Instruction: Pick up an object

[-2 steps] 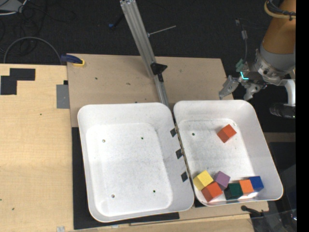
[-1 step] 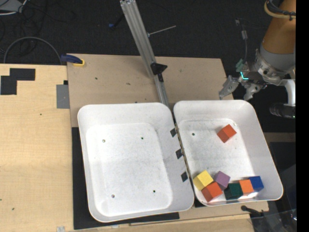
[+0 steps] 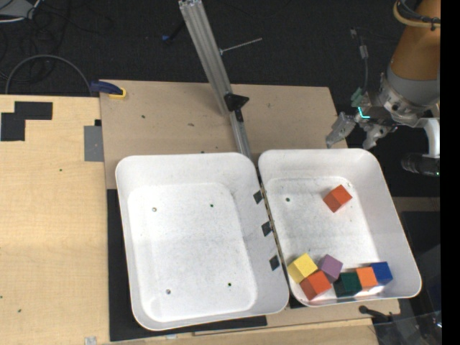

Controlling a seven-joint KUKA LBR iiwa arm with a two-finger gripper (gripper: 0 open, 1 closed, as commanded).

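My gripper [image 3: 356, 133] hangs above the far edge of the right bin [image 3: 388, 192], its two fingers spread apart with nothing between them. An orange-red block [image 3: 337, 198] lies alone in the upper middle of that bin, below and slightly left of the gripper. At the bin's near edge sits a cluster of blocks: yellow [image 3: 303, 266], purple [image 3: 330, 266], red-orange [image 3: 315, 284], dark green [image 3: 348, 284], orange [image 3: 367, 276] and blue [image 3: 382, 272].
The left bin [image 3: 144, 171] stands beside the right one, with black clips [image 3: 264, 227] along the shared edge. A slanted aluminium rail [image 3: 212, 63] rises behind the bins. Wooden bench surface [image 3: 50, 214] extends to the left.
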